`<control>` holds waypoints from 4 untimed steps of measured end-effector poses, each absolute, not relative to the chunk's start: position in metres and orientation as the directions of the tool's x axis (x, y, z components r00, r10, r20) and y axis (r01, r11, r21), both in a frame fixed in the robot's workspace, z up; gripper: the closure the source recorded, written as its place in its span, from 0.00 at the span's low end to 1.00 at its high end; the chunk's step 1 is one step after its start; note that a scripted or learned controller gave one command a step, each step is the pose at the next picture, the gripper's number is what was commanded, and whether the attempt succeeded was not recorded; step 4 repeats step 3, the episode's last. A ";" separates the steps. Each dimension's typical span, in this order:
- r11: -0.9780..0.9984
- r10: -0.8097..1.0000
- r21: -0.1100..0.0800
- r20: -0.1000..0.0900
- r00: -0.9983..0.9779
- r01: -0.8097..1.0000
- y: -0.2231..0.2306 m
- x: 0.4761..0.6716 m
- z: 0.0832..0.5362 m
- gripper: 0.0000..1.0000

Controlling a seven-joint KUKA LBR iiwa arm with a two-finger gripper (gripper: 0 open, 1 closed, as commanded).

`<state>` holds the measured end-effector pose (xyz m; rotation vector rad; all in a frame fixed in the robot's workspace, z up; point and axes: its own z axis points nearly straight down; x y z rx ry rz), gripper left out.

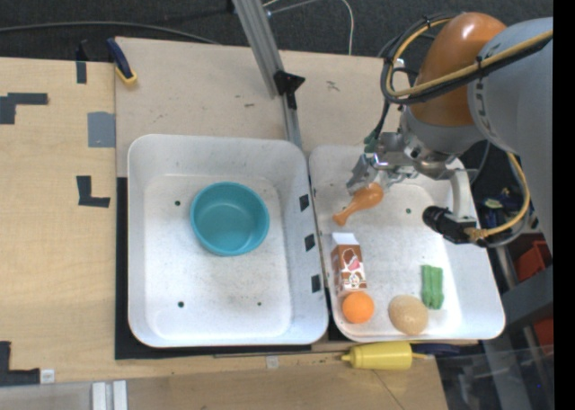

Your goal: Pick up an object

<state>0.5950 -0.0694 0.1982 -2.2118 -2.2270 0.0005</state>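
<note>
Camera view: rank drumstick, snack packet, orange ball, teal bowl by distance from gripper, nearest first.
From the gripper:
1. Drumstick, right bin, just below the gripper.
2. Snack packet, right bin, middle of its left side.
3. Orange ball, right bin, near edge.
4. Teal bowl, left bin.

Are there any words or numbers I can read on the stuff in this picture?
No words or numbers can be read in the camera view.
The small brown and white packet in the right bin has a printed front, but it is too small and blurred to read.
The yellow bottle at the bench edge shows no readable label.
</note>
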 end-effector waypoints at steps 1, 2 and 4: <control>0.008 1.000 -0.002 0.003 -0.008 1.000 -0.009 0.585 0.212 1.00; 0.007 1.000 -0.003 0.002 -0.007 1.000 0.035 0.574 0.220 1.00; 0.007 1.000 -0.004 0.001 -0.007 1.000 0.087 0.566 0.213 1.00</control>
